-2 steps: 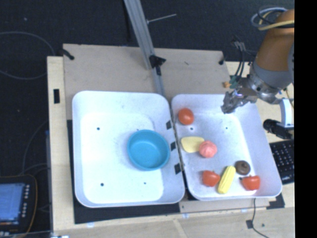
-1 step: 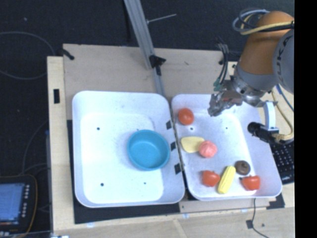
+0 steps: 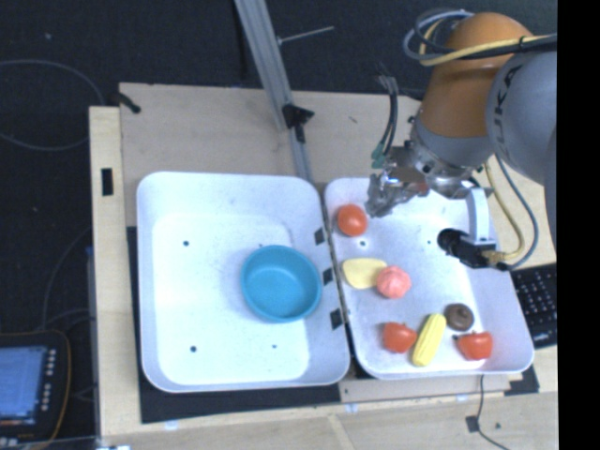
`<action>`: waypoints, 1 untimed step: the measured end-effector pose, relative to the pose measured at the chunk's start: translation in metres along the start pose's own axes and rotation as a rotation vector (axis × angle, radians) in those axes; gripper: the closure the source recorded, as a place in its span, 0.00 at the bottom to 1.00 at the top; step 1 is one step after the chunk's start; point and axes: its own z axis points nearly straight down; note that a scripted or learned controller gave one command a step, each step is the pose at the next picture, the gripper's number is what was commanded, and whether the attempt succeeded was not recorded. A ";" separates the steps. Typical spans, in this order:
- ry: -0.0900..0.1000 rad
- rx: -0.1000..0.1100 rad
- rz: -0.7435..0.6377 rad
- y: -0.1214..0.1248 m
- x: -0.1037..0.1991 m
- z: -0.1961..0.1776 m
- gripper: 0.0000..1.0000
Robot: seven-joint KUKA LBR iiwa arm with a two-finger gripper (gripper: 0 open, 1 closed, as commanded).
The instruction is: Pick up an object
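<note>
My gripper (image 3: 380, 202) hangs over the back left of the right bin (image 3: 417, 232), just right of and above an orange-red ball (image 3: 352, 220). Nothing shows between it and the ball. Further forward in that bin lie a pale yellow piece (image 3: 362, 272) and a pink ball (image 3: 394, 282) side by side. Along the front edge sit a red piece (image 3: 397, 337), a yellow corn cob (image 3: 429, 338), a brown round thing (image 3: 458, 317) and another red piece (image 3: 475, 345).
The left bin (image 3: 187, 214) holds a blue bowl (image 3: 279, 283) near its right wall. A grey metal post (image 3: 267, 64) slants down behind the bins. A keyboard (image 3: 536, 298) lies at the right, a small screen (image 3: 28, 382) at the lower left.
</note>
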 end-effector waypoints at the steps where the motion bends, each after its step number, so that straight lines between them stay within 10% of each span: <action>1: -0.001 -0.002 -0.001 0.001 0.059 -0.008 1.00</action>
